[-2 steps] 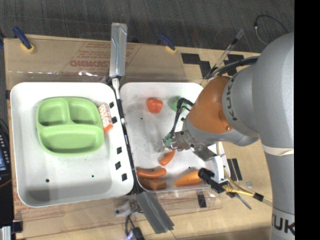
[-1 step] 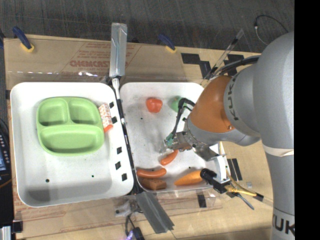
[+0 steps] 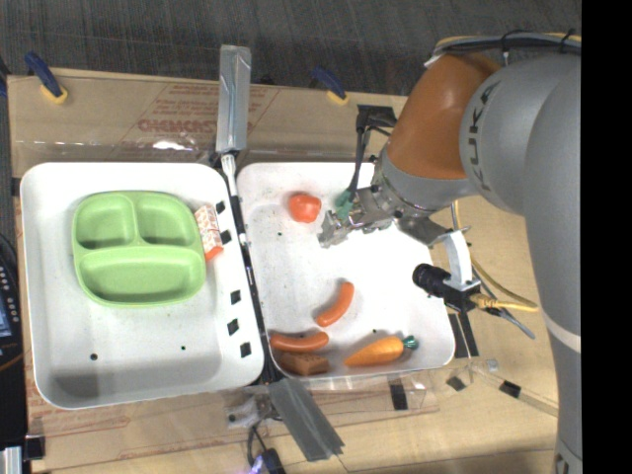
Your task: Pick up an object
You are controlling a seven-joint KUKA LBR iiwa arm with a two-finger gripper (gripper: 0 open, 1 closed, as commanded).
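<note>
In the right bin (image 3: 395, 265) lie a red tomato (image 3: 304, 206) near the back, an orange sausage (image 3: 334, 303) in the middle, a second sausage (image 3: 298, 342) over a brown piece (image 3: 304, 365) at the front left, and a carrot (image 3: 375, 352) at the front. My gripper (image 3: 341, 222) hangs over the bin's back part, just right of the tomato and apart from it. Nothing shows between its fingers (image 3: 330, 231).
The left bin (image 3: 59, 344) holds a green divided tray (image 3: 138, 246) and a small orange-and-white packet (image 3: 208, 231) by the divider. The grey arm (image 3: 513, 97) covers the right bin's far right corner. Black clips line the divider (image 3: 240, 284).
</note>
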